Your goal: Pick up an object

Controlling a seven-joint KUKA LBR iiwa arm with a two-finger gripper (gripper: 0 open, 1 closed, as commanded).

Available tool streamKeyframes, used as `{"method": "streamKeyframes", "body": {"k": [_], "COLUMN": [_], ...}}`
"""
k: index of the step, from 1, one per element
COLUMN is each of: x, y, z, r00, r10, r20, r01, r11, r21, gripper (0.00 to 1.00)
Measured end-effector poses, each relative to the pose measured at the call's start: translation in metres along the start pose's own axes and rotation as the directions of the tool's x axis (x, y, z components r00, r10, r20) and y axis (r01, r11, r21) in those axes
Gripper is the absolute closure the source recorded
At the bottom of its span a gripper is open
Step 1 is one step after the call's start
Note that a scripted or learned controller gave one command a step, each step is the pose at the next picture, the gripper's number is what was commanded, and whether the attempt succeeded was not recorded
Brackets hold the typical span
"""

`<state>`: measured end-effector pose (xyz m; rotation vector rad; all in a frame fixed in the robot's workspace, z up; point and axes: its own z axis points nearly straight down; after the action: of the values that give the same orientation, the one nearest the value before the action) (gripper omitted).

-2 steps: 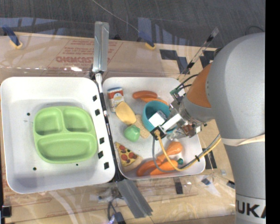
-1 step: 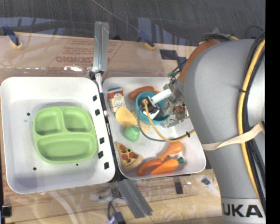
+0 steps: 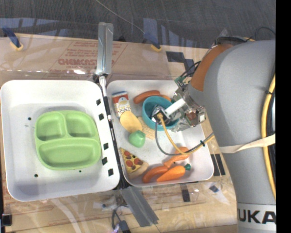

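The right bin holds several toy foods: a teal bowl, a red sausage, a small carton, a pale yellow piece, a green apple-like ball, a pizza slice, and carrots by the front wall. My gripper hangs over the right side of the teal bowl, reaching in from the right. Its tips are hidden by the wrist hardware.
The left bin carries a green divided plate. A metal clamp bar stands behind the seam between the bins. The grey arm covers the right bin's right side.
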<state>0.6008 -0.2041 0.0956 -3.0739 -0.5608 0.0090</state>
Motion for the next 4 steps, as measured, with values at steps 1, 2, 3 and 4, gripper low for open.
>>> {"method": "streamKeyframes", "body": {"k": [1, 2, 3, 4], "x": [0.009, -0.024, 0.006, 0.046], "y": [-0.033, -0.013, -0.057, -0.065], "z": [-0.035, -0.003, -0.001, -0.098], "r00": [0.988, 0.996, 0.987, 0.991], "r10": [0.153, 0.087, 0.161, 0.137], "r20": [0.007, -0.014, 0.000, -0.008], "r01": [-0.153, -0.087, -0.161, -0.137], "r11": [0.988, 0.996, 0.987, 0.991], "r21": [-0.008, -0.017, -0.020, -0.015], "gripper": [1.00, 1.00, 1.00, 1.00]}}
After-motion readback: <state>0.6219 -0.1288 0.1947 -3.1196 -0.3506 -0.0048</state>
